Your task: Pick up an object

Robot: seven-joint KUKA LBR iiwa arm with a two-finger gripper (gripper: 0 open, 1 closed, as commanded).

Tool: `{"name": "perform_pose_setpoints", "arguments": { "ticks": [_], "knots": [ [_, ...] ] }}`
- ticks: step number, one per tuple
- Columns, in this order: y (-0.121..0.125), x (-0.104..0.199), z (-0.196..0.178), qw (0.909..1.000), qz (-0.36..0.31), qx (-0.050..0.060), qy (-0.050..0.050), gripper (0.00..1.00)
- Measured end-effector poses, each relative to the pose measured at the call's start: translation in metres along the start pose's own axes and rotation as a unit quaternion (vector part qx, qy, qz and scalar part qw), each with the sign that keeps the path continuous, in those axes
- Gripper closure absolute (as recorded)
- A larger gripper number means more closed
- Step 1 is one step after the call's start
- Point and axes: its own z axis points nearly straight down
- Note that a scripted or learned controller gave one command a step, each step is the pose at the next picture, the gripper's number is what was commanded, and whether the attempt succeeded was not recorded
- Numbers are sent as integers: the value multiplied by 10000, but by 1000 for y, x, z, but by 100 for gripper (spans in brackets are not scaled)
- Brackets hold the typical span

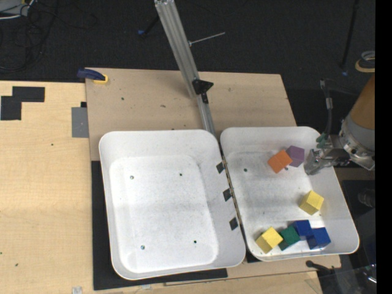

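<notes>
An orange block (280,161) and a purple block (296,155) are seen touching each other near the top of the right bin (257,143). The gripper (316,162) is placed just beside the purple block, on its right, over the bin's right side. Nothing is seen between the fingers. It cannot be told if the fingers are apart or together, as they are small and dark in the picture.

A yellow block (312,202) is found lower down in the same bin, alone. Near the bottom edge, four more blocks are packed close: another yellow block (268,239), a green block (288,236), and two blue blocks (303,228) (318,238).

The left bin (159,201) is set beside the right bin, and black clips (227,193) are seen along the join. Both bins are carried by a light wooden table (43,182). A slanted metal rail (184,57) is seen rising behind the bins. The arm (364,124) is seen at the right, with its orange band.
</notes>
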Motion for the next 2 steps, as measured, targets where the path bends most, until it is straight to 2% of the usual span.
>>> {"name": "perform_pose_setpoints", "arguments": {
  "ticks": [2],
  "knots": [
    [19,101,-14,10000,-33,12,12,100]
  ]
}}
